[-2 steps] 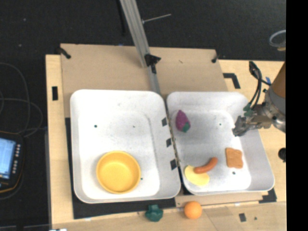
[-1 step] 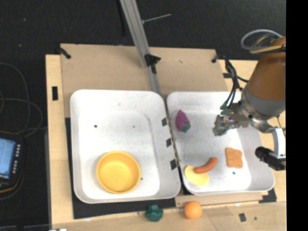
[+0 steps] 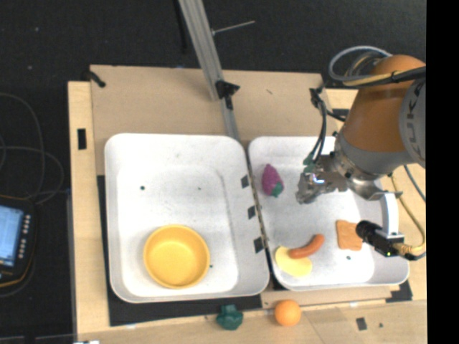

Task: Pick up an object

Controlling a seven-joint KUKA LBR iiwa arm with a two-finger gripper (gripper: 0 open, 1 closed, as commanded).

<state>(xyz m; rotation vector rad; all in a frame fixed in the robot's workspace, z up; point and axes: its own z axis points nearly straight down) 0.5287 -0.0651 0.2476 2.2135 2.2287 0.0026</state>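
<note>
Can't really tell the gripper [image 3: 310, 190] state, it's just a metallic blur over the right bin [image 3: 326, 282] with nothing visibly in it. Nearest is a lumpy purple toy [image 3: 271, 180], just to its left. A curved sausage [image 3: 305, 246], a yellow slice [image 3: 293, 264] and toast [image 3: 348, 235] lie nearer the front; a smooth yellow bowl [image 3: 176, 256] sits in the left bin [image 3: 129, 156].

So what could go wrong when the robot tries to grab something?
The gripper hovers in the right bin between the purple toy and the sausage, above neither, so it may close on nothing. The sausage lies against the yellow piece, so a grab there could nudge both or catch two. The purple toy sits near the bin's left wall, which might block a finger.
</note>
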